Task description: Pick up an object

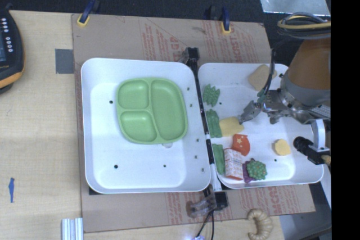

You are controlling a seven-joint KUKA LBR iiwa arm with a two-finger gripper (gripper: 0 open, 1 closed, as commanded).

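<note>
While the arm (306, 73) reaches in from three o'clock, you see its gripper (247, 114) low over the right bin (292, 177), fingers pointing toward nine o'clock; you cannot tell how the jaws stand, and nothing shows between them. Just beside the tip, at about seven o'clock from it, lies a pale yellow piece (230, 126). Below that sit a red tomato-like piece (241, 144), a red-and-white packet (233, 163) and a green-and-purple bunch (256, 169). Green vegetable pieces (211, 95) line the bin's nine o'clock wall. A small yellow piece (282, 147) lies toward four o'clock. The left bin (101, 171) holds a green divided plate (152, 110).
</note>
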